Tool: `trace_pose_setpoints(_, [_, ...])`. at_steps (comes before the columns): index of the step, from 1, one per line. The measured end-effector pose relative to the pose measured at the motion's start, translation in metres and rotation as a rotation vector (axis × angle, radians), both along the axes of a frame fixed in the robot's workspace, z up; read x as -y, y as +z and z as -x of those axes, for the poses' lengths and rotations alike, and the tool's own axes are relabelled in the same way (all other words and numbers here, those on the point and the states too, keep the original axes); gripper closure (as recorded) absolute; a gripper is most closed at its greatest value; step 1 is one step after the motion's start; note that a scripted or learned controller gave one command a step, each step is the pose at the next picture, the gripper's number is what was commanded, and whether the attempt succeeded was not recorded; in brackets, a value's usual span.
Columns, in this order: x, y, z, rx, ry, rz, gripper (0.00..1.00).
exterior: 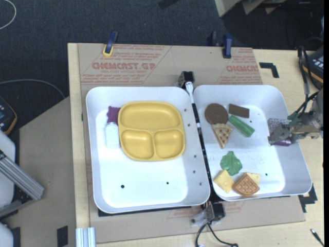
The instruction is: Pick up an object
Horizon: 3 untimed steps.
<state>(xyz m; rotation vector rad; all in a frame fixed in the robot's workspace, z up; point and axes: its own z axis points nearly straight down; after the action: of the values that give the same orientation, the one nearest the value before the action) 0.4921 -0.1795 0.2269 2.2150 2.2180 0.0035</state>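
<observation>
At the right edge of the right bin (293, 174), the tool (280, 134) is reaching in from the right and hovering low over the bin's right side. A small purple item (282, 142) is showing just beneath its tip; whether the item is gripped or merely lying under it cannot be told, nor whether the tool is open or closed.

Well apart from the tool, toward the bin's left half, the toy foods are lying loose: a brown round piece (216, 113) and a dark brown bar (238, 110) at the top, a green cylinder (241, 125) just below the bar, and a waffle wedge (222, 135) touching the round piece. Lower down, a green leafy piece (231, 162) is sitting above a yellow cheese wedge (224, 181) and a round waffle (246, 184).

In the left bin (149, 189), a yellow divided tray (151, 129) is resting upright, with a white bottle (111, 135) and a purple object (112, 113) just beside its left rim. Both bins are sitting on the brown tabletop (154, 60).
</observation>
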Motion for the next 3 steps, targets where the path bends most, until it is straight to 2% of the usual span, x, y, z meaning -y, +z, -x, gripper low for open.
trace_pose_setpoints(1, [-0.056, -0.007, 0.009, -0.01, 0.004, -0.007, 1.0])
trace_pose_setpoints(2, [-0.109, -0.016, 0.007, -0.01, 0.004, -0.007, 1.0])
trace_pose_setpoints(3, [-0.162, 0.002, 0.004, -0.003, 0.006, -0.005, 1.0])
